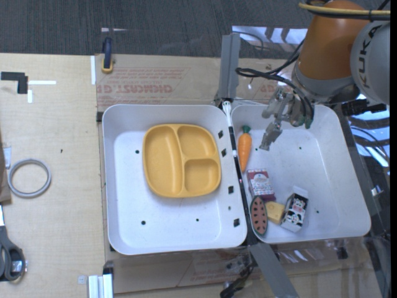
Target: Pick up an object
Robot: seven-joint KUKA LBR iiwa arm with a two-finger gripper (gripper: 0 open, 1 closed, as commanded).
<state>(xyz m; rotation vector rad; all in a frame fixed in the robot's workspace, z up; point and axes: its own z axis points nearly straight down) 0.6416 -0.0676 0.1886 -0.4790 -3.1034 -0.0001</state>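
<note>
Toys along the right white bin's (pixel 347 166) near-left edge — watermelon slice (pixel 258 216), milk carton (pixel 295 211).
The gripper (pixel 273 132) hovers empty — fingers slightly spread; orange plastic carrot (pixel 244 149) lies just left, lengthwise along the bin's left wall.

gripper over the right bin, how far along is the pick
Nothing looks picked yet. The gripper hangs over the right bin with nothing visible between its fingers. The carrot, the small carton, the red packet and the watermelon slice all lie in that bin. Left: descend onto one, close and lift.
</note>
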